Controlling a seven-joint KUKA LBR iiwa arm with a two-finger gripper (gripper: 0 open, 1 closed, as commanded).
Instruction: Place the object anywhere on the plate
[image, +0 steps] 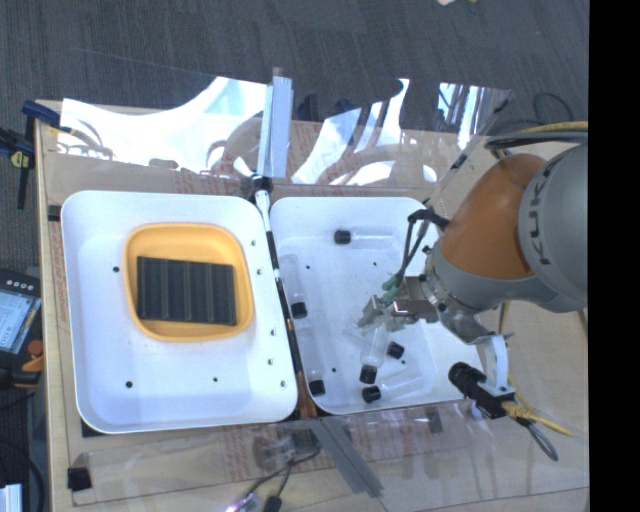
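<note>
- The gripper (388, 312) hangs low over the right bin (330, 270), well to the right of the yellow plate (186, 243) and about level with the plate's lower edge.
- Its tip is a tangle of pale metal and glare against the white floor, so I cannot tell whether it is open or closed, and I can make out nothing held in it.
- Just below the gripper, farther from the plate's height toward the near rim, lies a faint clear shape (392, 372). It is too washed out to say what it is, or whether the gripper touches it.
- Several small black pieces (394, 351) are scattered across the same bin. Most lie right of the plate and lower than it, and one (342, 237) sits level with the plate's top edge.
- The arm (510, 235), grey with a broad orange band, comes in from the side far from the plate and bends down to the gripper.
- The plate itself sits in the left bin (90, 330), nearer that bin's far rim than its near one.
- A dark ribbed object (188, 290), rectangular with lengthwise grooves, lies flat in the plate's hollow, wholly inside the yellow rim and well apart from the gripper.
- The two bins stand side by side, their inner rims meeting just right of the plate.
</note>
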